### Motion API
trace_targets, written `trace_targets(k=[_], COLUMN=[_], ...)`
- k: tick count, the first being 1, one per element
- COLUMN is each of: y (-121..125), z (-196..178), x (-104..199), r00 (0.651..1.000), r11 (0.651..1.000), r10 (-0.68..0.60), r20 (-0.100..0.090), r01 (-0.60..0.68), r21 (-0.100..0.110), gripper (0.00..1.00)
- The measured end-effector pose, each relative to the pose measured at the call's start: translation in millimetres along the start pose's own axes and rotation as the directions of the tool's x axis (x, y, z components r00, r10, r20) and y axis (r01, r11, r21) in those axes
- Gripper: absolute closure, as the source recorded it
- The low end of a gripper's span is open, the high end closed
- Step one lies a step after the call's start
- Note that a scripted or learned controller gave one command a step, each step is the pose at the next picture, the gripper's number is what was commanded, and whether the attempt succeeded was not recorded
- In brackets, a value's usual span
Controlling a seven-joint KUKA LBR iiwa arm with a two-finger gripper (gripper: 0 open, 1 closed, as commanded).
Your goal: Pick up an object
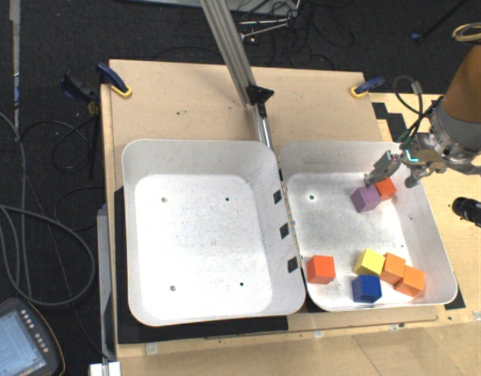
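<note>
Hovering with fingers spread and nothing between them, the two-finger gripper (398,169) sits just above a small orange cube (385,187) touching a purple foam cube (366,199), probably lining up a grasp.

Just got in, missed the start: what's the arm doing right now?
The gripper is down at the back of the right bin, right above a purple block and an orange block that sit touching. Nothing is visibly lifted yet. Five more blocks lie along the bin's near edge. The left bin isn't involved.
</note>
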State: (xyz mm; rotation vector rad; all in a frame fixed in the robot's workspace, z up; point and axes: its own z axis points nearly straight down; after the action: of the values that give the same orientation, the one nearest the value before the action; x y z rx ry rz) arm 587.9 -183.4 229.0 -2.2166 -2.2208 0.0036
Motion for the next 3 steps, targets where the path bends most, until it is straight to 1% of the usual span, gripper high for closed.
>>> trace_targets(k=[1,2,3], y=[0.5,-7.2,-8.4], z=[-2.3,44.8,92.9], x=[0.1,-3.2,5.7], r00=[1.0,1.0,1.0], r11=[1.0,1.0,1.0], r10=[0.0,0.003,0.003], r20=[0.001,0.001,0.0], r01=[0.0,-0.003,-0.003], r21=[-0.004,0.001,0.001], gripper=[0.0,0.0,0.0])
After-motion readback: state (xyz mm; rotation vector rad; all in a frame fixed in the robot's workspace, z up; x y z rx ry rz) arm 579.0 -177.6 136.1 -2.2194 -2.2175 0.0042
